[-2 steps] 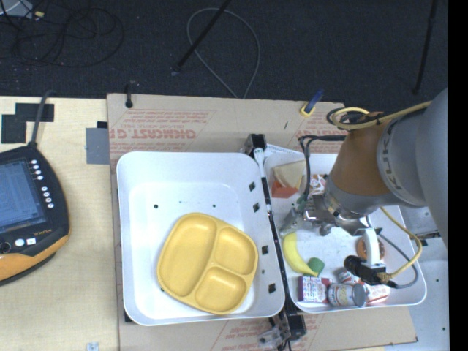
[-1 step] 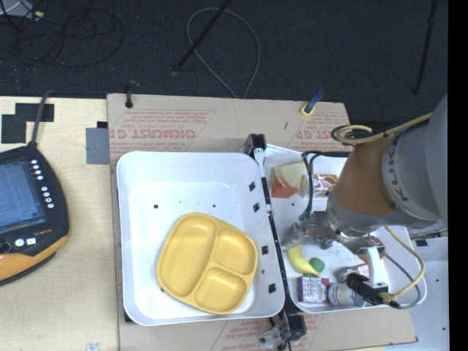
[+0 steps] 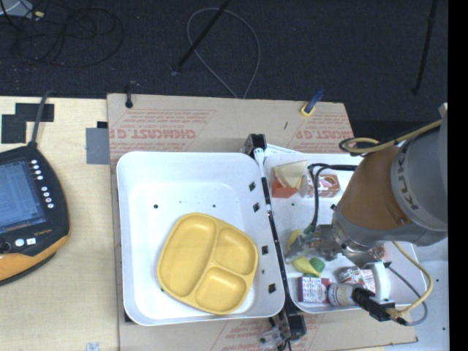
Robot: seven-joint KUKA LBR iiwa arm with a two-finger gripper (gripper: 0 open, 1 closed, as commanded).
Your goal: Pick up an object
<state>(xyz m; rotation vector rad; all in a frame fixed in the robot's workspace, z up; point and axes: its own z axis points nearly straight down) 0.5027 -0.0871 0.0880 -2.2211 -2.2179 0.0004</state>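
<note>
Reaching in from the right, the hand [image 3: 313, 241] is down inside the right bin [image 3: 428, 273], mostly covered by the arm's orange band [image 3: 369, 189] and grey wrist, so whether it is released or clenched cannot be told, and nothing can be seen held in it. Right at the hand lie a yellow piece [image 3: 295, 238] and a green and yellow object [image 3: 310, 265]. Just below the hand sit a small red and white packet [image 3: 312, 289] and a small bottle [image 3: 341, 294] lying on its side. Above the hand, near the bin's far end, are a cream and red item [image 3: 287, 180] and a clear-wrapped red thing [image 3: 326, 186]. Left of the hand, across the divider, the left bin [image 3: 146, 181] carries a yellow sectioned plate [image 3: 207, 262]. Far to the left, a control pendant [image 3: 25, 209] rests on the table [image 3: 73, 298].
</note>
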